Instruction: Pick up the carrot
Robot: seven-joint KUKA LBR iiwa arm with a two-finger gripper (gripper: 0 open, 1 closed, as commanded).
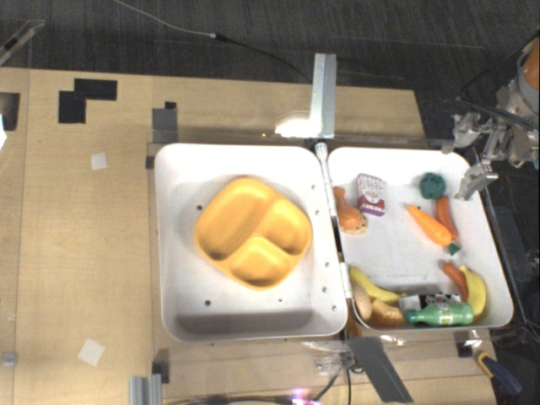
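Two orange carrots lie close together in the right bin [498, 251]: one carrot [429, 224] slants across the middle right, and a second carrot [445, 216] lies beside it toward the right wall. A smaller carrot [456, 278] rests lower down next to a banana [477, 290]. My gripper [467, 155] hangs over the bin's upper right corner, above and to the right of the carrots. It is open with nothing between its fingers.
A teal lump [433, 185] sits just left of the gripper. A pink-and-white carton [370, 194], an orange-brown piece [349, 218], another banana [375, 289], a potato [385, 313] and a green bottle [439, 315] share the bin. A yellow divided plate [253, 230] fills the left bin [173, 251].
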